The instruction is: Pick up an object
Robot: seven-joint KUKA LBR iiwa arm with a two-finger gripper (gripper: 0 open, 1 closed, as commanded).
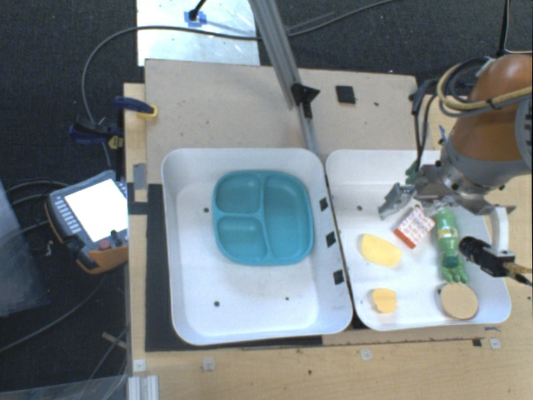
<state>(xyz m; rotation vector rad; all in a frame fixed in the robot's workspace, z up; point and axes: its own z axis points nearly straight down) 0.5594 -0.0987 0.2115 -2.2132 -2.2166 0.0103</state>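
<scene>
Tabletop [233, 107]: a tan board carrying two shallow white bins side by side.

Left bin [183, 307]: holding one teal divided plate [263, 217] with three compartments, lying flat toward the bin's upper middle.

Right bin [358, 173]: holding five loose items, placed here relative to the green bottle.
- Green bottle [449, 242]: lying on its side, running lengthwise up and down the bin, near the right wall.
- Red-and-white packet [414, 226]: lying tilted, just left of the bottle's upper end and touching or nearly touching it.
- Yellow oval piece [381, 251]: sitting left of the bottle, beyond the packet.
- Small yellow chunk [383, 301]: sitting lower left of the bottle, below the oval piece.
- Round tan disc [459, 301]: lying just below the bottle's lower end, near the bin's lower right corner.

Arm [491, 123]: grey with an orange band, reaching in over the right bin above the bottle.

Gripper [398, 201]: hanging up and left of the bottle, just beside the packet's upper corner. Fingers are showing nothing between them; whether they are set wide or narrow cannot be told.
</scene>
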